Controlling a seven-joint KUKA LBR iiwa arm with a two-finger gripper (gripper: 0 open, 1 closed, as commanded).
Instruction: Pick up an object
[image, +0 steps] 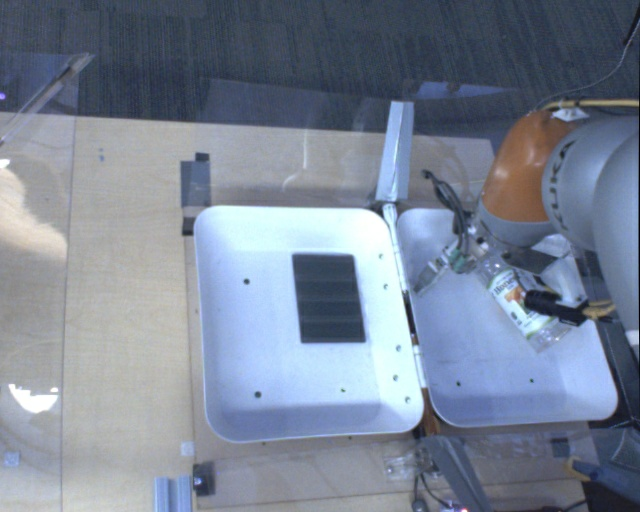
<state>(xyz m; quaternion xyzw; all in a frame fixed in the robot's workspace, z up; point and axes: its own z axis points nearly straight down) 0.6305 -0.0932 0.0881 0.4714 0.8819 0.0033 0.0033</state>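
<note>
Broadly, you have two white bins: the left bin (230, 330) holds a dark ribbed slab (328, 297), while the arm (560, 170) hangs over the right bin (500, 390). Your likely target, a clear plastic bottle (517, 300), lies on its side there, long axis running diagonally, just beside and below the gripper (462, 252), toward the bin's right.

A dark ribbed pad (328, 298) lies in the left bin (230, 330).
</note>
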